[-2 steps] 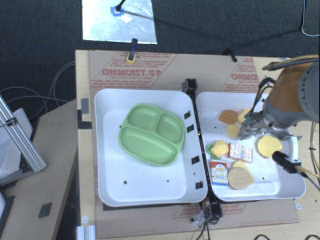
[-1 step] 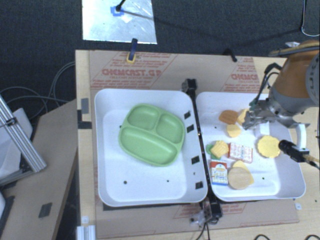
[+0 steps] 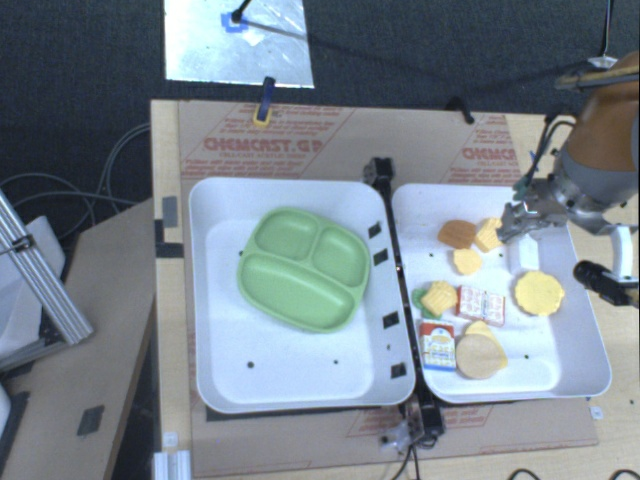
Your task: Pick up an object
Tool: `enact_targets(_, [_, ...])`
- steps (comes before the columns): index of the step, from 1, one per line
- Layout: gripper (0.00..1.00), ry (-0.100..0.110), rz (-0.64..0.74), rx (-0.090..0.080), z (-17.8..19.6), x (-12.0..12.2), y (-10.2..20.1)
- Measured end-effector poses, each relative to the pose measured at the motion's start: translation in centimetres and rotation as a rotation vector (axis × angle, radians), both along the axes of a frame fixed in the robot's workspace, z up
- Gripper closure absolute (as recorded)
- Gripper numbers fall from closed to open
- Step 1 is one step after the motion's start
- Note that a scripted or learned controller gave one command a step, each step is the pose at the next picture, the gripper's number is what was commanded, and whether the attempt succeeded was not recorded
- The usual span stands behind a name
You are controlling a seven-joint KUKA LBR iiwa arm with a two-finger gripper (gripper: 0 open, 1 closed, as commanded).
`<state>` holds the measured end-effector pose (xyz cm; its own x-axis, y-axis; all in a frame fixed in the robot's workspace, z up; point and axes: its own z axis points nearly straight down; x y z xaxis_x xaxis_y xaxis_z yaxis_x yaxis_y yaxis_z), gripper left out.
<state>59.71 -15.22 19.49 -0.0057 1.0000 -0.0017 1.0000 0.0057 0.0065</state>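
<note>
1. The gripper (image 3: 512,220) hangs low over the right bin (image 3: 580,368), near its far edge. Its tips sit just beside a small pale-yellow food piece (image 3: 488,234). Whether it is clenched or released I cannot tell from this slant, and nothing visibly sits in its grasp.
2. That yellow piece touches a brown, bun-like piece (image 3: 458,233); another yellow chunk (image 3: 467,261) lies just nearer. Being closest to the tool, this cluster looks like the likely target.
3. Toward the bin's right edge rests a round yellow disc (image 3: 539,293). Along the near side lie a yellow-and-green corn-like piece (image 3: 438,297), a small printed pack (image 3: 481,306), a red-and-white carton (image 3: 436,346) and a tan round piece (image 3: 480,354).
4. The left bin (image 3: 215,368) carries a green divided plate (image 3: 304,268), lying flat near its middle, probably a place to drop picked items.
5. Crowded pieces risk being nudged apart, so a grasp attempt could slip.
</note>
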Motion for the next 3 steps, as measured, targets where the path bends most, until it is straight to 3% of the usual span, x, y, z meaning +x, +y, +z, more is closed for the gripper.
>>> enact_targets(1, [1.00,0.002,0.000,0.001,3.1,0.1,0.0])
enact_targets(3, [1.00,0.005,0.004,0.003,4.7,-4.3,9.6])
